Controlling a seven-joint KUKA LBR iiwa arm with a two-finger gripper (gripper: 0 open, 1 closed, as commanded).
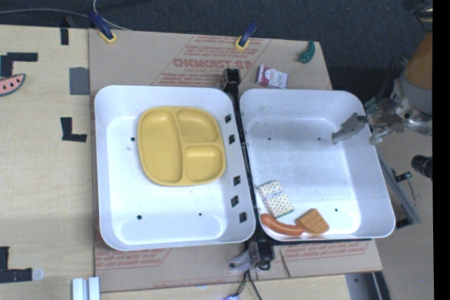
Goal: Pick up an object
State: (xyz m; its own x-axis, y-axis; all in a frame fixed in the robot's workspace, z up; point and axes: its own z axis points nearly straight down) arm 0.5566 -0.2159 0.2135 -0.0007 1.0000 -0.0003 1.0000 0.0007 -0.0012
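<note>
In the right shallow white bin [355, 179], your claw [355, 126] hangs at the far right rim, its opening impossible to judge, while the orange toy sausage [280, 225] lies lengthwise along the near wall, down-left of it.

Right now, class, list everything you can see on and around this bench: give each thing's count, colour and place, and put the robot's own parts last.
Shallow plastic bins: 2, white, side by side; left bin, right bin.
Divided plastic plate: 1, yellow, three compartments, in the left bin.
Checked packet: 1, white with a pattern, right bin's near left corner.
Toy sausage: 1, orange-red, right bin's near edge.
Waffle-like toy piece: 1, tan, beside the sausage.
Small printed packet: 1, red and white, on the cardboard behind the right bin.
Clamps: 2, blue and yellow, at the cardboard's far edge.
Gripper: 1, grey, over the right bin's right side.
</note>
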